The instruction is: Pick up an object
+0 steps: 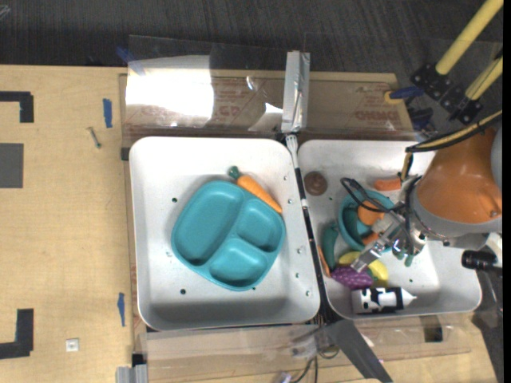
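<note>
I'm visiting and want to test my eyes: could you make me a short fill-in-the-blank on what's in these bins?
1. The teal divided plate lies in the ____ bin.
2. The toy carrot rests on the plate's ____.
3. The hand is over the ____ bin.

Missing words: left; rim; right

Left bin [152,238]: teal divided plate [230,234], toy carrot [259,192] at its upper edge. Right bin [455,294]: gripper [375,250] low over clutter beside teal bowl [349,222], yellow piece [351,257], purple piece [351,276], black-and-white toy [383,298], brown disc [316,183].
</note>
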Robot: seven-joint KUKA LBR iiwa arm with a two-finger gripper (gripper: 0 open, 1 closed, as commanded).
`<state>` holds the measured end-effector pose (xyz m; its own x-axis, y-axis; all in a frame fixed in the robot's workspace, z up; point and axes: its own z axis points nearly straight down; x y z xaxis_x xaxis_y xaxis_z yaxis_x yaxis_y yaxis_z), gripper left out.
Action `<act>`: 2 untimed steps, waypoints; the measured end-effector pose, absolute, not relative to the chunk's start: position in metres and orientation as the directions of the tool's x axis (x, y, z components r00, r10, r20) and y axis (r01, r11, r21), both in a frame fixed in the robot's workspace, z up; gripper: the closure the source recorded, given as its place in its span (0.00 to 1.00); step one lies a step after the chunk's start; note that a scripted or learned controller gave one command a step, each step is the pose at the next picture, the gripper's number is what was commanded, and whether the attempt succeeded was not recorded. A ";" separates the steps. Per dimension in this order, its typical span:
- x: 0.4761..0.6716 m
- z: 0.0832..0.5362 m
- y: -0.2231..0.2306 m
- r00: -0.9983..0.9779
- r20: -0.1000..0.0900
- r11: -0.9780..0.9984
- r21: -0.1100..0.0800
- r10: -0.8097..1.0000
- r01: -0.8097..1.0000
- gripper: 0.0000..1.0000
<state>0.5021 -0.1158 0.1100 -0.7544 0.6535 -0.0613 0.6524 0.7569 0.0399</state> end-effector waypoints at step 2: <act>0.568 0.091 -0.102 -0.685 -0.012 0.685 0.010 0.729 0.729 0.00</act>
